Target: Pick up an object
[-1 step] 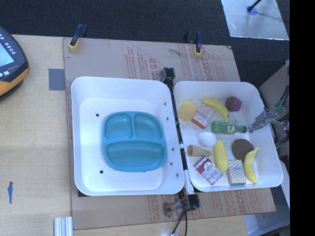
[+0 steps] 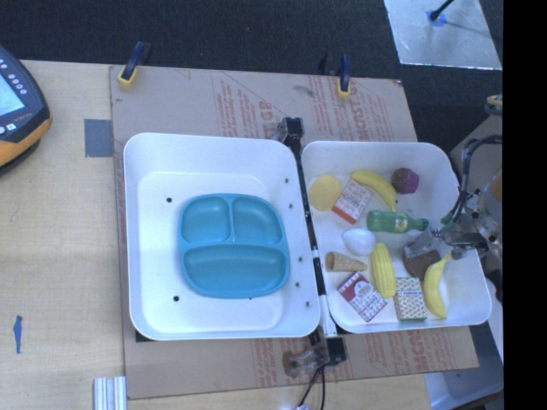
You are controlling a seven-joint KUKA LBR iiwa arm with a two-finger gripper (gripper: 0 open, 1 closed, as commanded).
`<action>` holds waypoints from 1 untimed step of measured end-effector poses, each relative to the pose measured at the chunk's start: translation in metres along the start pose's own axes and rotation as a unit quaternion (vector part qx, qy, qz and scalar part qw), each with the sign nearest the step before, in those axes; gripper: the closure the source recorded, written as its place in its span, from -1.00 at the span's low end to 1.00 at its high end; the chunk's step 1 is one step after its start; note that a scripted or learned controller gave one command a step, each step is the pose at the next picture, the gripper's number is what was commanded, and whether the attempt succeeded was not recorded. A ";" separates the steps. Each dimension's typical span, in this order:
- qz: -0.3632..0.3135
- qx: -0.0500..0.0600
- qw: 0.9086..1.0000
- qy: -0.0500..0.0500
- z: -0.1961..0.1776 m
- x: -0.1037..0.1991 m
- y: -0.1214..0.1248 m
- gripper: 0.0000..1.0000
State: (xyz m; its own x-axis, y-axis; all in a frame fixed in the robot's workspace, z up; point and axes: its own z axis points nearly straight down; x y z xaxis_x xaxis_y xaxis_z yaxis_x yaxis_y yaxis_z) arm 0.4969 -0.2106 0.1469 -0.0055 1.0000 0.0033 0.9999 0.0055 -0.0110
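The right bin (image 2: pixel 444 156) holds several toy foods: a yellow banana (image 2: pixel 376 186), a purple fruit (image 2: pixel 405 179), a green bottle (image 2: pixel 395 222), a white egg (image 2: pixel 359 242), a corn cob (image 2: pixel 384 270) and a second banana (image 2: pixel 437 287). My gripper (image 2: pixel 430 248) hangs low over that bin's right side, just right of the green bottle and above the second banana. A dark brown piece (image 2: pixel 420 265) lies right under it. I see nothing lifted off the bin floor.
The left bin (image 2: pixel 145 229) carries a blue divided plate (image 2: pixel 233 245). Also in the right bin are a yellow round piece (image 2: pixel 325 192), a red-and-white box (image 2: pixel 351 202), a cone (image 2: pixel 344 261), a red carton (image 2: pixel 361 295) and a green-white box (image 2: pixel 410 299).
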 end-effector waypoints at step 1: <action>-0.003 -0.006 1.000 -0.001 0.055 0.051 0.040 -1.00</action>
State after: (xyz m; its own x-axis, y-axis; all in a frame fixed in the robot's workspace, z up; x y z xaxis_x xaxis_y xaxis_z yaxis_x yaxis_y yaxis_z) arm 0.5358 -0.1592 0.0919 -0.0109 0.9999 0.0004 0.9999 0.0109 0.0020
